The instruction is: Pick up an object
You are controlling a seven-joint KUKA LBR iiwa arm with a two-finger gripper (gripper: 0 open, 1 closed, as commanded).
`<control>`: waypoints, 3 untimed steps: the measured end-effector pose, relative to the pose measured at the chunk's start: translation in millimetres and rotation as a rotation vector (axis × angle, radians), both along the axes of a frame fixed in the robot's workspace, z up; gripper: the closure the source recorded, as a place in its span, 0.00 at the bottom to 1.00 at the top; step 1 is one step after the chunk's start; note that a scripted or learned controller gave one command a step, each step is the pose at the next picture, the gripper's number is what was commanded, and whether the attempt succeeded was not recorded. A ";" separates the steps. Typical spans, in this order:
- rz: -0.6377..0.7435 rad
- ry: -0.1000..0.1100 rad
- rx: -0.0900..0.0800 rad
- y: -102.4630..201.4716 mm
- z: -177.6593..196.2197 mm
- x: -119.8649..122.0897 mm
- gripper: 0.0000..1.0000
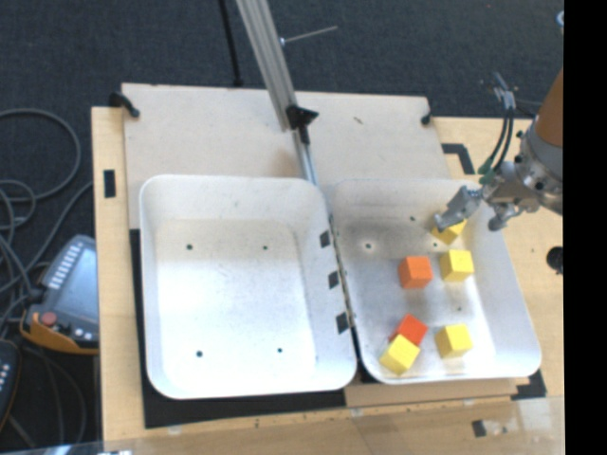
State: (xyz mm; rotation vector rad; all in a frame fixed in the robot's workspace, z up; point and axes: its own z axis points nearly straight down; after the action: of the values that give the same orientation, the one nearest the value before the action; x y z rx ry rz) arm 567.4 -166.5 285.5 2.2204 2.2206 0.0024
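My gripper (469,222) hangs over the back right of the right bin (379,207), its two fingers spread apart and open. A small yellow block (450,228) lies at the tip of the left finger (457,207), partly covered by it; nothing shows in the gap between the fingers. Just in front of the gripper sit a yellow cube (456,264) and an orange cube (414,271). Toward the bin's front lie another orange cube (412,328), touching a yellow cube (400,354), and one more yellow cube (454,339).
The left bin (237,282) adjoins the right one along a shared rim. A slanted aluminium post (270,50) rises from behind the bins. Cables and a handheld pendant (62,292) lie off the bench to the left.
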 end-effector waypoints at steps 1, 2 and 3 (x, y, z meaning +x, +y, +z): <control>0.000 0.009 0.000 6.3 -111.7 -11.1 0.00; 0.000 -0.002 -0.004 20.0 -188.3 -2.8 0.00; -0.008 -0.005 -0.002 19.3 -177.0 -2.6 1.00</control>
State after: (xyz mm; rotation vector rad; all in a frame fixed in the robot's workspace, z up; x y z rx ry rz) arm 564.8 -147.2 108.5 2.2260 2.2078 0.0050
